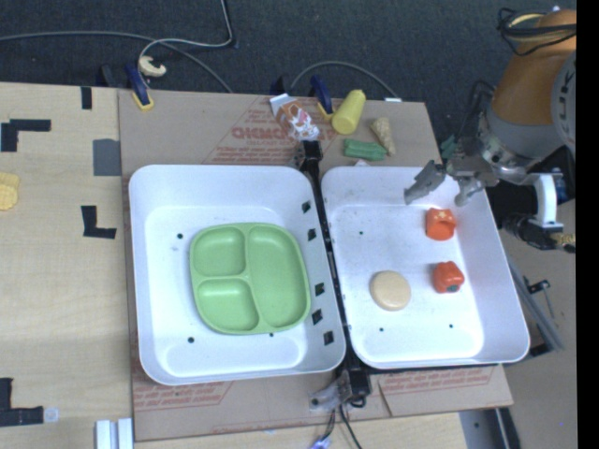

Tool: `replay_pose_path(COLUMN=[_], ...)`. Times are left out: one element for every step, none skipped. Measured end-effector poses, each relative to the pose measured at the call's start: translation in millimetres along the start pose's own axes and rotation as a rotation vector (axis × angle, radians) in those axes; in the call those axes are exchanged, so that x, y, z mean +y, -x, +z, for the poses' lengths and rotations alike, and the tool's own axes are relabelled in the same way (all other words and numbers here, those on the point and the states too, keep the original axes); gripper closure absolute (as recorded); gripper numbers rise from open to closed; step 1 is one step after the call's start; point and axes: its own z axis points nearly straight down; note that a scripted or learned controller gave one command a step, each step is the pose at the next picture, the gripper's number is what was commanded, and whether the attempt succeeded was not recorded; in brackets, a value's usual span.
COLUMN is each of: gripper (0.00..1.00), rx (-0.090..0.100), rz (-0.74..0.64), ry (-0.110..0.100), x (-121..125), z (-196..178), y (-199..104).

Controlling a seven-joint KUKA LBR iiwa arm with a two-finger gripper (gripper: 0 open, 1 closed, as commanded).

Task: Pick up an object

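Note:
In the right bin (402,344) lie three objects: an orange-red piece (440,224) near the upper right, a red-orange piece (448,277) below it, and a pale round bun-like piece (390,290) near the middle. My gripper (444,187) hangs over the bin's upper right part, just above the orange-red piece. Its two grey fingers are spread apart with nothing between them, so it is open.
The left bin (159,213) holds a green divided plate (249,277). Behind the bins on the cardboard lie a yellow cylinder (348,110), a green piece (363,150), a beige piece (382,135) and a small wrapped item (298,118). Cables run along the back.

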Motion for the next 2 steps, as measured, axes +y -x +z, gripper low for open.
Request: replay_pose_path(gripper=[0.0,0.0], rx=[-0.001,0.0], rz=[0.002,0.0], ry=[-0.002,0.003], x=[-27.2,-67.2], z=[59.2,141.6], y=[69.2,65.8])
